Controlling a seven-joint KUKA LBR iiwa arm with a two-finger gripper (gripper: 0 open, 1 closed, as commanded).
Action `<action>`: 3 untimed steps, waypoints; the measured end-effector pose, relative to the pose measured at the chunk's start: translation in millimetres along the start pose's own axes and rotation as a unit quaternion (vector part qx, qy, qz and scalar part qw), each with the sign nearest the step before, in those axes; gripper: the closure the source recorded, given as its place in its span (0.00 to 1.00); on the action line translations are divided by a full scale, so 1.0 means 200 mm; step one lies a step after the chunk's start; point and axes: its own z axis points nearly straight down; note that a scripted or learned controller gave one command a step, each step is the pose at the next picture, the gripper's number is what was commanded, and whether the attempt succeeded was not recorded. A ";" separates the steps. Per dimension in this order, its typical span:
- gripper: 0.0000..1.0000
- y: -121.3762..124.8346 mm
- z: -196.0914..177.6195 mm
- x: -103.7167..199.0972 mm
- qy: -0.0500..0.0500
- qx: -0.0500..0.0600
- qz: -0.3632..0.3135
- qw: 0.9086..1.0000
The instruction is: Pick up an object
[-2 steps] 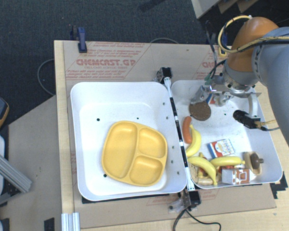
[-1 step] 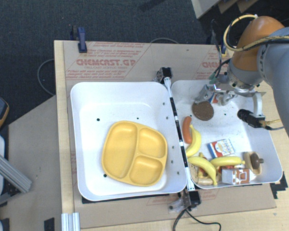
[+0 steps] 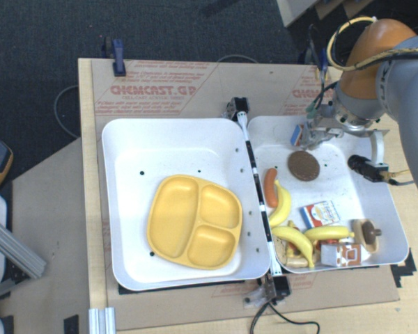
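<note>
Gripper (image 3: pixel 312 132) low over right bin's (image 3: pixel 390 207) far end, by a small blue item (image 3: pixel 297 136) — grip state: can't tell.
Nothing seen held. Pickables sit w/ it in that bin: brown disc (image 3: pixel 304 165) just below, bananas (image 3: pixel 292 236), carton (image 3: pixel 320 214) nearer front. Yellow tray (image 3: pixel 194 220) alone in left bin (image 3: pixel 125 158), well apart, prob. drop side.

Open floor is left at the back of the right bin (image 3: pixel 390 207) around the brown disc (image 3: pixel 304 165); its front is crowded by bananas (image 3: pixel 292 236) and cartons (image 3: pixel 319 214). The left bin (image 3: pixel 125 152) is occupied centrally by a yellow divided tray (image 3: pixel 194 220).
</note>
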 end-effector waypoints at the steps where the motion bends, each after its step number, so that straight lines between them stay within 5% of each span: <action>1: 0.00 0.00 0.00 0.00 0.000 0.000 0.000 1.000; 2: 0.00 0.00 0.05 0.00 0.001 0.001 0.000 1.000; 3: 1.00 0.00 0.00 -0.01 -0.002 0.000 0.000 1.000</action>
